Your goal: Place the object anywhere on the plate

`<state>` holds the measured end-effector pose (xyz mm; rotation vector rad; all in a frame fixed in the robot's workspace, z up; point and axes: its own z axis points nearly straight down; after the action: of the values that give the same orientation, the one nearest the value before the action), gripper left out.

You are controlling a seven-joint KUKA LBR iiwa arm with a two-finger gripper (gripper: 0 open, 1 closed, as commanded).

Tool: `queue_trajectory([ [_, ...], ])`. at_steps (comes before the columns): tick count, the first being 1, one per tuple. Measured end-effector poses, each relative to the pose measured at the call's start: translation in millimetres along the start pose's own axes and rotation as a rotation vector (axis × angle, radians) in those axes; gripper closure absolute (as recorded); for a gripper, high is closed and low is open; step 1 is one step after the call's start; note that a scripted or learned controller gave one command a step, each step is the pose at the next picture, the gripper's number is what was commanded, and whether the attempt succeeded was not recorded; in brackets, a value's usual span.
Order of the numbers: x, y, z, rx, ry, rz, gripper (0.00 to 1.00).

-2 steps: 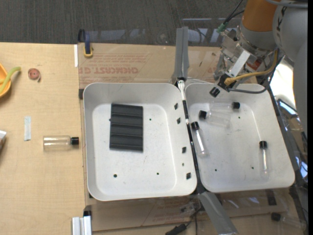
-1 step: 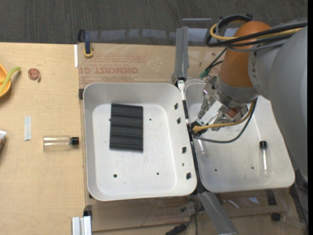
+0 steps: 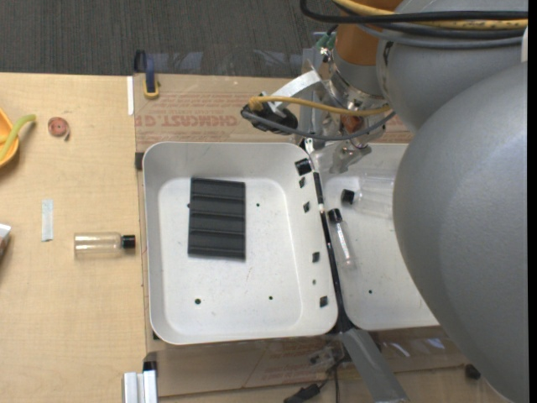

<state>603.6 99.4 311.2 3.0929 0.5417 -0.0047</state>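
Overhead, two white bins are seen side by side on the bench, the left bin [image 3: 168, 309] in full and the right bin [image 3: 377, 300] largely covered by the grey arm [image 3: 470, 208] reaching in from the right. A dark ribbed block [image 3: 217, 218] is laid flat in the upper left part of the left bin, clear of its walls. In the right bin, two clear vials with black caps are seen: one vial [image 3: 369, 198] lies near the top, just below the wrist, and a second vial [image 3: 339, 238] lies along the divider between the bins. The gripper [image 3: 336, 145] is held over the top edge of the right bin, beside the divider; whether it is open or closed cannot be told. Outside the bins, a third vial [image 3: 102, 243] is laid on the wooden bench [image 3: 67, 326], left of the left bin.
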Motion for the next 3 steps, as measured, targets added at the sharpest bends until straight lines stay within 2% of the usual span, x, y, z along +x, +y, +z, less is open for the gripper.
queue_trajectory([
  [1, -25.3, -65.1, 80.7, 0.0, -0.002, -0.102, 1.0],
  [2, -72.8, -163.0, 85.4, -0.001, -0.001, -0.096, 1.0],
  [3, -75.6, -163.0, 221.2, -0.001, -0.003, 0.006, 1.0],
])
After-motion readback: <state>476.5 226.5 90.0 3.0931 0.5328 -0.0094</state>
